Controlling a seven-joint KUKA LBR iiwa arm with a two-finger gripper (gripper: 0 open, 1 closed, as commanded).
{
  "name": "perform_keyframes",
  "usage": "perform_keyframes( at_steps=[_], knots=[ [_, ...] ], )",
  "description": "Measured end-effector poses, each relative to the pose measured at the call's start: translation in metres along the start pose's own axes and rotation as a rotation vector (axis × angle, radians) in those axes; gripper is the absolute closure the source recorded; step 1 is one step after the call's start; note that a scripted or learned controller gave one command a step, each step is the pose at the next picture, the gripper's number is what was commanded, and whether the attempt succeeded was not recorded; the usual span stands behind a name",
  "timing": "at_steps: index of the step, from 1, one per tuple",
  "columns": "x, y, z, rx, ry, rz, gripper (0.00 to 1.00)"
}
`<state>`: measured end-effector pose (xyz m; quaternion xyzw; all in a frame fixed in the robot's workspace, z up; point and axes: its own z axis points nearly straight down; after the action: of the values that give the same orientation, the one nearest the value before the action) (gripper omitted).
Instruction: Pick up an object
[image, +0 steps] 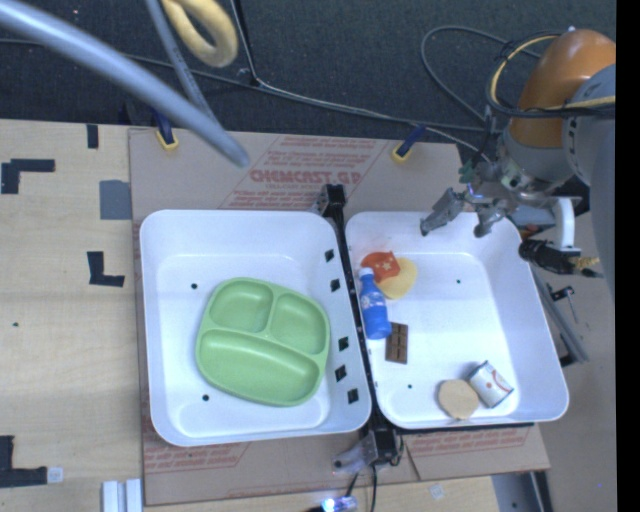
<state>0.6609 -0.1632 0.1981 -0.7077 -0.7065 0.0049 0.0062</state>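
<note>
While the gripper (462, 217) hangs spread apart and holding nothing over the right bin's (520, 300) back edge, the blue bottle (374, 308) lies unpicked by its left wall.

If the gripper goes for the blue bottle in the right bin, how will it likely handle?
The blue bottle lies on its side against the bin's left wall, so it may roll when nudged. It looks small and plastic, probably light. Its rounded body could slip between fingers.

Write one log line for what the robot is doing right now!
gripper: open, above right bin's far rim, holding nothing | blue bottle: lying by divider | green tray: left bin
</note>
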Motion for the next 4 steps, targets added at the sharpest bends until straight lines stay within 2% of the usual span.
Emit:
perform_keyframes(
  at_steps=[1,2,3,4],
  knots=[
    [0.000,0.003,-0.010,-0.014,-0.002,-0.003,0.00],
    [0.002,0.006,0.034,-0.011,-0.003,-0.004,0.00],
    [-0.002,-0.003,0.092,-0.009,-0.003,-0.003,0.00],
    [-0.001,-0.003,0.114,-0.015,-0.004,-0.005,0.00]
  ],
)
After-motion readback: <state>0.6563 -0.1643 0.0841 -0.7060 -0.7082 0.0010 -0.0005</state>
